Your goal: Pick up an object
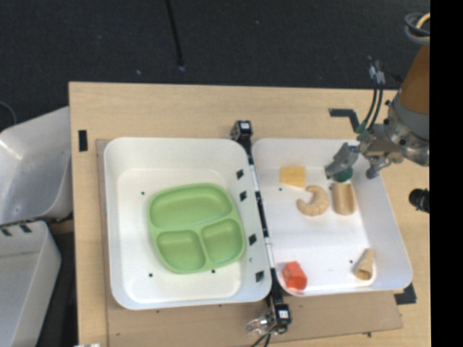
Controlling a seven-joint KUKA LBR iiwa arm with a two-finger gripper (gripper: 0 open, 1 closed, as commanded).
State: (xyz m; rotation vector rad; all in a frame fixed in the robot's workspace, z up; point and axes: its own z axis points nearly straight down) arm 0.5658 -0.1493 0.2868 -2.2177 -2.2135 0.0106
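Currently the gripper [346, 166] hovers over the right bin [318, 262], near its far right corner, nothing visibly held.

Whether the jaws are open or shut I cannot tell at this angle. Closest candidates: tan roll [343, 198] just below the tool, croissant piece [313, 200] beside it, yellow block [293, 176] toward the far edge. Cone piece [364, 264] and red block [294, 275] sit by the near edge. Green tray [195, 227] is in the left bin [116, 223]. Risk: roll and croissant sit almost touching, so a descent between them could nudge both and close on neither.
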